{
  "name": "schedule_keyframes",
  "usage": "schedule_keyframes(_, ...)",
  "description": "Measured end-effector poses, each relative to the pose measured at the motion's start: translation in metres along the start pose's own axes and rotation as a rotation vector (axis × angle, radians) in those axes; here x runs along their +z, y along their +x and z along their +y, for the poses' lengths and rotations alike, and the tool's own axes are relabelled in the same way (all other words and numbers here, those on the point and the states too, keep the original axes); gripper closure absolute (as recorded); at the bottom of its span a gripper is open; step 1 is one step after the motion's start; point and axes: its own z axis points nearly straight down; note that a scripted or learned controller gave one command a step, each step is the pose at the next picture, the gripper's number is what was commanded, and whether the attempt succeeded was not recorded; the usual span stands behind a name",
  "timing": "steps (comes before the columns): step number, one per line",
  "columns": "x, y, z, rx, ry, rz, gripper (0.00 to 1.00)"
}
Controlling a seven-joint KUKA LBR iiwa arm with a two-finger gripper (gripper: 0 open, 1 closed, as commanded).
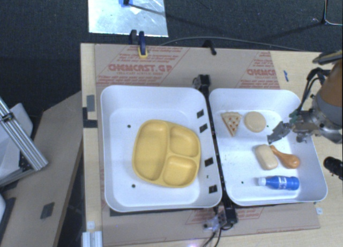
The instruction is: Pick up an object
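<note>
Tool point(280, 132) hangs over the right bin point(305, 101), near the drumstick point(286, 158). Probably lining up a grab. Grip state, can't tell.

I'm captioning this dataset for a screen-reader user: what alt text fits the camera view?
A grey robot arm's gripper hovers over the right bin, above a pizza slice, round bun, bread roll, drumstick and blue bottle. The left bin holds a yellow divided plate.
</note>
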Motion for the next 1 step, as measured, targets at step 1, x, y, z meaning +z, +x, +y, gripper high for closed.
schedule_keyframes(1,-0.0068,0.0005,0.0030,-0.004,-0.013,-0.003,0.00)
